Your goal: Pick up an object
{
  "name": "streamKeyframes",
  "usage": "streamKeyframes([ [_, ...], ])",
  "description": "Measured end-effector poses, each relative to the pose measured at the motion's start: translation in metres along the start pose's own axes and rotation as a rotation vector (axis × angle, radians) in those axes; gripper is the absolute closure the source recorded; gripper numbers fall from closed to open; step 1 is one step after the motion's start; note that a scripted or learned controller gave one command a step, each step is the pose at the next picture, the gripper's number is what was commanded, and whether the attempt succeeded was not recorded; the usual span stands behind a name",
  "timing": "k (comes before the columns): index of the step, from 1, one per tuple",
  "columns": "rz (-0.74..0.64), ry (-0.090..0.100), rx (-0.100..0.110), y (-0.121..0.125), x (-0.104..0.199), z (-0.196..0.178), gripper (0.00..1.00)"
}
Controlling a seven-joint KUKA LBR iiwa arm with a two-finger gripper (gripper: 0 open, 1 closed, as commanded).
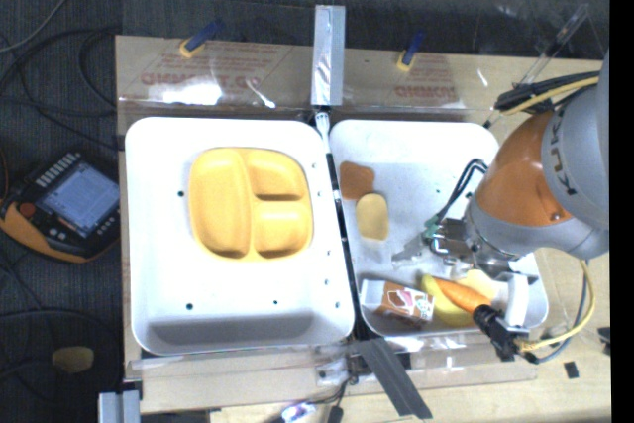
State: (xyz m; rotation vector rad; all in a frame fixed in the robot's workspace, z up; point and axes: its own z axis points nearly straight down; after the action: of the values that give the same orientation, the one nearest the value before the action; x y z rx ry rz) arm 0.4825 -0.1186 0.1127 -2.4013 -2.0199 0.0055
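Note:
The right bin (416,149) holds several small objects. A brown flat piece (357,179) and a pale yellow lump (372,215) lie near its left wall. Along the front wall sit a clear packet with a brown and red item (400,302), a yellow banana-like piece (443,305) and an orange carrot-like piece (468,292). My gripper (436,245) hangs low over the middle of this bin. It is just above the yellow and orange pieces and right of the pale lump. The arm's orange band (525,183) covers the bin's right side.
The left bin (158,292) bears a yellow divided tray (250,201). A ridge (337,213) separates the two bins. Cables (555,332) trail by the right bin's front corner. A handheld pendant (69,203) lies off the bench at left.

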Motion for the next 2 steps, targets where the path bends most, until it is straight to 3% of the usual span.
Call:
streamKeyframes([
  [1, -0.036, 0.003, -0.01, 0.0073, -0.0205, 0.0241, 0.0],
  [2, -0.035, 0.002, -0.013, 0.0085, -0.0208, 0.0142, 1.0],
])
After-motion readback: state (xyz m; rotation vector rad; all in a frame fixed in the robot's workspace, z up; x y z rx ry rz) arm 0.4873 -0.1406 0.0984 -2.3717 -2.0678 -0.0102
